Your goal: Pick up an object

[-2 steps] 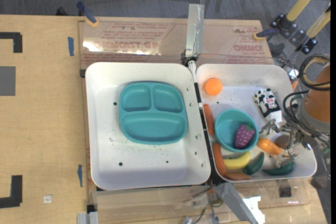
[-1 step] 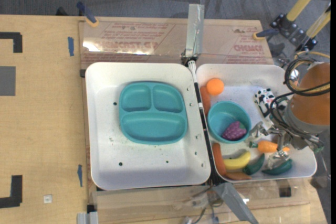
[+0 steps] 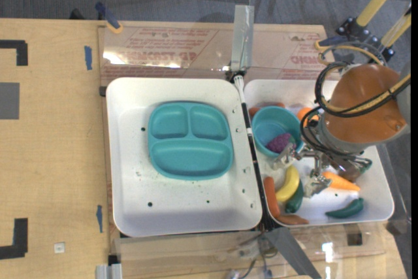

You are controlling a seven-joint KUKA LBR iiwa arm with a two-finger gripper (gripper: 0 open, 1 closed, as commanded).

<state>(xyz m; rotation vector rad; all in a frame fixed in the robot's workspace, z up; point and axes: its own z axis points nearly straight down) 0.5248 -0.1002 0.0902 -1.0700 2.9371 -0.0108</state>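
The right bin [image 3: 382,196] holds several toy foods. A yellow banana [image 3: 288,186] lies beside a dark green piece [image 3: 295,200]. A red-orange sausage [image 3: 270,196] lies along the bin's left wall. An orange carrot [image 3: 343,183] and a green pepper [image 3: 345,208] sit toward the front right. A teal bowl [image 3: 273,127] holds purple grapes [image 3: 280,141]. My gripper [image 3: 302,171] hangs under the orange wrist band [image 3: 362,104], just above the banana's upper end. It is open, with nothing held between its fingers.
The left bin [image 3: 124,160] holds a teal divided plate [image 3: 190,140]. A raised divider [image 3: 248,140] separates the two bins. An orange piece [image 3: 305,114] shows behind the bowl, partly hidden by the arm. Clear plastic sheets [image 3: 170,52] stand behind the bins.
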